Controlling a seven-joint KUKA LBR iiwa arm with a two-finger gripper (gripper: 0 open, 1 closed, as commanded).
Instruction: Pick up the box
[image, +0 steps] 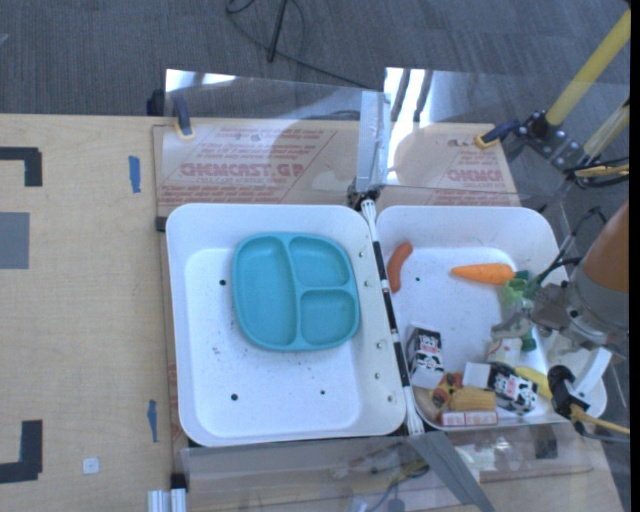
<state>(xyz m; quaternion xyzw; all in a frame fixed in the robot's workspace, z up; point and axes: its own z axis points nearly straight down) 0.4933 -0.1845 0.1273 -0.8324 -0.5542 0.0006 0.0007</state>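
We see the box (427, 356) lying in the right bin (470, 225) near its left wall, beside a sausage (398, 266) and carrot (483, 271). The claw (520, 325) hovers right of it; we cannot tell its state.

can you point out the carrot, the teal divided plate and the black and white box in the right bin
carrot (482, 271): camera view, middle of its orange body
teal divided plate (296, 291): camera view, ridge between its compartments
black and white box (427, 355): camera view, its printed top face
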